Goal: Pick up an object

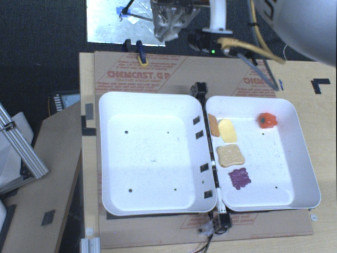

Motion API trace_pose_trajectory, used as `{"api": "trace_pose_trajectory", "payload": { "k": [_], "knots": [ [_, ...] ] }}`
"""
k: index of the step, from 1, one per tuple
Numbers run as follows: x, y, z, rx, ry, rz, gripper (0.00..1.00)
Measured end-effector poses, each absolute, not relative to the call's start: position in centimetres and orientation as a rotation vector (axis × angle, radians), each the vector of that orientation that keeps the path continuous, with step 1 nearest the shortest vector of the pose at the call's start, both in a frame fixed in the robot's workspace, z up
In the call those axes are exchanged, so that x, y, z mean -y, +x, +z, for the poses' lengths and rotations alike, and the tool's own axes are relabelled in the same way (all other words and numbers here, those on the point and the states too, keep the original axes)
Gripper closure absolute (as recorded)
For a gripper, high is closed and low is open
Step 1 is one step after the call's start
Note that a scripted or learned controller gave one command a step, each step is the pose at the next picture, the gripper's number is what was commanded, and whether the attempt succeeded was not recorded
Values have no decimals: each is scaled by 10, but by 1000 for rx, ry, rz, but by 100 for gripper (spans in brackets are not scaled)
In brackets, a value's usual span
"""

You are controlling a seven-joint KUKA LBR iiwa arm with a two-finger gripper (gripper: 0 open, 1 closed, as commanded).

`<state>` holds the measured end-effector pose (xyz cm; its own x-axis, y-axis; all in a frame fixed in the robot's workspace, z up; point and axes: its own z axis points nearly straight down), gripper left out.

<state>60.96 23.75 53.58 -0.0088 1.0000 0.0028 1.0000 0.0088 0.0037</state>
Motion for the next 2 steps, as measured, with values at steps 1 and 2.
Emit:
{"api": "trace_pose_trajectory", "payload": {
  "k": [1, 2],
  "knots": [
    [-234, 610, 535, -2226, 2216, 3, 0],
    [-235, 610, 547, -2229, 2212, 8, 100]
  ]
}}
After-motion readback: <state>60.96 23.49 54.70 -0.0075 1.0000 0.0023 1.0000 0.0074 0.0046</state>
